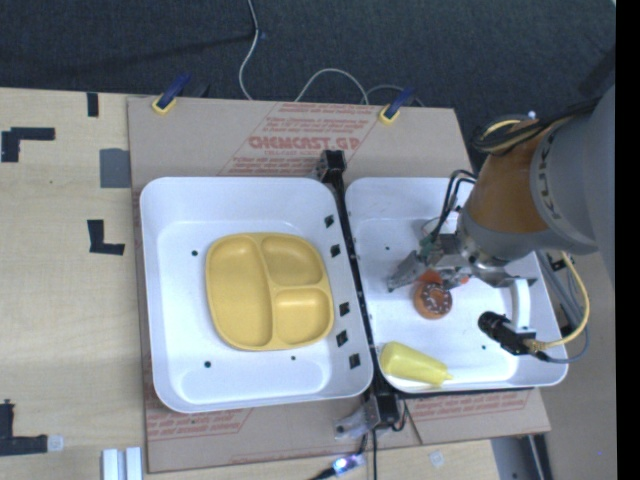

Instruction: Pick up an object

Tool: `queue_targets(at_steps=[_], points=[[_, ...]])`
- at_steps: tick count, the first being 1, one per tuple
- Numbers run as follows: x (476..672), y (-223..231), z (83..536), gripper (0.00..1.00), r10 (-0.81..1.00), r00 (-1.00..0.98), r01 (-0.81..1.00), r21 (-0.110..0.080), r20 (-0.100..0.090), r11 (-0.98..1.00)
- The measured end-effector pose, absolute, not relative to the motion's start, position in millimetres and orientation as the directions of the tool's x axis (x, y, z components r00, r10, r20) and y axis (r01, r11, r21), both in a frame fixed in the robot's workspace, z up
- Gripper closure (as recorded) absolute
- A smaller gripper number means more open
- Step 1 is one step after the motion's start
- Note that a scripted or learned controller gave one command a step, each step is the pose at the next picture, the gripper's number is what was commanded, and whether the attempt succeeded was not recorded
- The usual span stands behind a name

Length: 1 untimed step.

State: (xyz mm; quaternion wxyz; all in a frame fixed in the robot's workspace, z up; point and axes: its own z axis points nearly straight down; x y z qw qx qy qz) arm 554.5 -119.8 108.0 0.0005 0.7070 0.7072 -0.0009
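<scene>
- Grey arm with orange band (pixel 510 193) reaches in from the right, wrist over the right shallow white plastic bin (pixel 385 208).
- Claw (pixel 432 268) sits low in that bin, right at the small round reddish-orange speckled object (pixel 433 298); a dark finger (pixel 405 271) sticks out to the left of it.
- Claw state: cannot tell whether it is released, clenched or grasping. The wrist hides most of it, and the round object is not clearly between the fingers, so no hold claimed.
- Round object lies on the bin floor near the middle of the right bin, touching or just beside the claw tip; cannot tell which.
- Second candidate: yellow rounded wedge-shaped soft-looking object (pixel 413 365) at the near edge of the right bin, well apart from the claw.
- Left shallow white plastic bin (pixel 160 218) holds a yellow three-compartment plastic tray (pixel 268 290), flat, centred, well apart from the arm.
- Both bins rest on a brown cardboard sheet (pixel 300 138) on the desk (pixel 50 268).
- Step, judged: approach/descent onto the round object, grasp not confirmed.
- Next move calls for: fingers either side of the round object, a firm close, then a straight lift clear of the bin floor.
- Risk, judged: round shape may roll or squirt out if the close is off-centre.
</scene>
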Motion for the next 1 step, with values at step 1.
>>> queue_targets(at_steps=[1], points=[[556.0,-119.1,121.3,1.0,1.0,-0.002,1.0,0.004,-0.003,0.002]])
